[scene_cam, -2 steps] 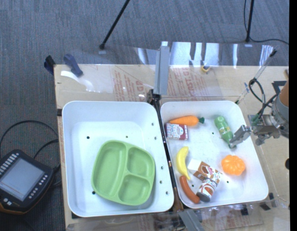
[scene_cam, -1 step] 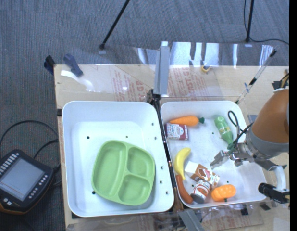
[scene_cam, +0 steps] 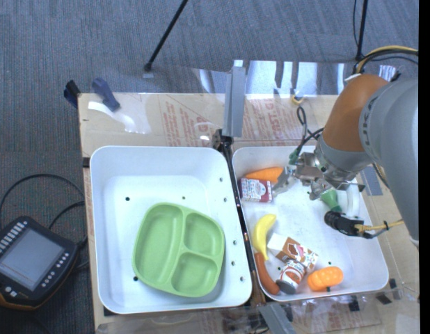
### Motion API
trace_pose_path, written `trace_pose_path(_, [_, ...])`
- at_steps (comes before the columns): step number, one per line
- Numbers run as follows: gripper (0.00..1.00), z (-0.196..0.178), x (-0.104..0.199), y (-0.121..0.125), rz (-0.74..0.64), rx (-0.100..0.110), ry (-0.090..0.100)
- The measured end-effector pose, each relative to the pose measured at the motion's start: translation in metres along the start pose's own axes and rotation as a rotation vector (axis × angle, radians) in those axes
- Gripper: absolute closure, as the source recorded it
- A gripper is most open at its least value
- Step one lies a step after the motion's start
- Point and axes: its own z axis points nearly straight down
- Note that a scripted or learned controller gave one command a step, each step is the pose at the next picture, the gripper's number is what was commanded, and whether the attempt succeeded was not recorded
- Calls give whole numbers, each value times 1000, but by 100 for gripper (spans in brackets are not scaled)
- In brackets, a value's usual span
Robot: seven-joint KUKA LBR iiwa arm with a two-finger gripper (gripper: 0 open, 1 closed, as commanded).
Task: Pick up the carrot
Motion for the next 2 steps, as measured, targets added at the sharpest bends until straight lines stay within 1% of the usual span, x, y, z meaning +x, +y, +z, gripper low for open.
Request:
trace_pose_path(1, [0,-11,27,28,359,0,-1])
trace_pose_path(2, [0,3,1,32,243,2,0])
